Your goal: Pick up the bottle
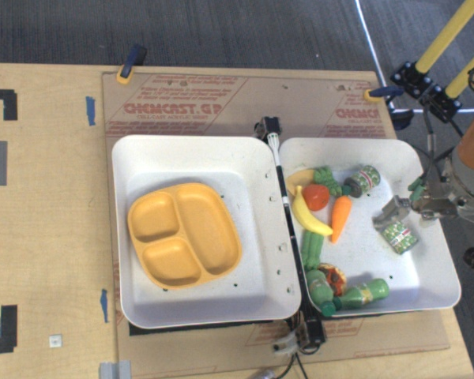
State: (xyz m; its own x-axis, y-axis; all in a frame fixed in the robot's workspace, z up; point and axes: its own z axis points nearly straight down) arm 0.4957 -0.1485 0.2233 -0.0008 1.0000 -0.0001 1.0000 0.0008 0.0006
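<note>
Camera view is showing the gripper (396,214) hovering in the right bin (434,275), beside a green packet (400,237). Its jaws' state I cannot tell. The bottle (362,293) is lying well apart

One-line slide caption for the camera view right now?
Gripper reaches into the right bin above a small green can; green bottle lies near the front; yellow tray in left bin.

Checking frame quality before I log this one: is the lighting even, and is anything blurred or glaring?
Camera view: lighting soft and even, shadows faint beside the yellow divided plastic plate; no strong glare on the white bins; the green plastic bottle is sharp; the tool at the right bin looks slightly blurred.
</note>
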